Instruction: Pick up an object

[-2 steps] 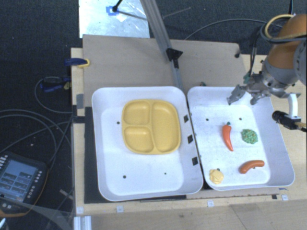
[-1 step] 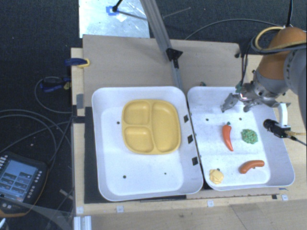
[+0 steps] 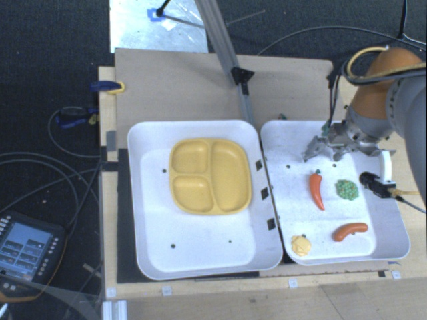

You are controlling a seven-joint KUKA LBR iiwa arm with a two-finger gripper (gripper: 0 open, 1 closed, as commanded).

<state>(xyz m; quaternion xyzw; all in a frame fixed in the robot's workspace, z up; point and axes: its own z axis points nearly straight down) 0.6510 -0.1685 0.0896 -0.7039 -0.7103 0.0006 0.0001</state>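
gripper (image 3: 325,149) above right bin (image 3: 283,179), near chili pepper (image 3: 316,189).

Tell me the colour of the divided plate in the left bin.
The divided plate is yellow, seen plainly in the camera view.

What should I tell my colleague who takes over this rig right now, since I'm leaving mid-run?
Claw: hovering over the upper part of the right white bin, holding nothing that the view shows.
Right bin holds: orange carrot-shaped toy, green round leafy toy, orange-red sausage-shaped toy, pale yellow lumpy toy.
Left white bin holds a yellow three-compartment plastic plate.
Done: nothing lifted yet.
Left: pick up one object; the carrot lies nearest the claw.
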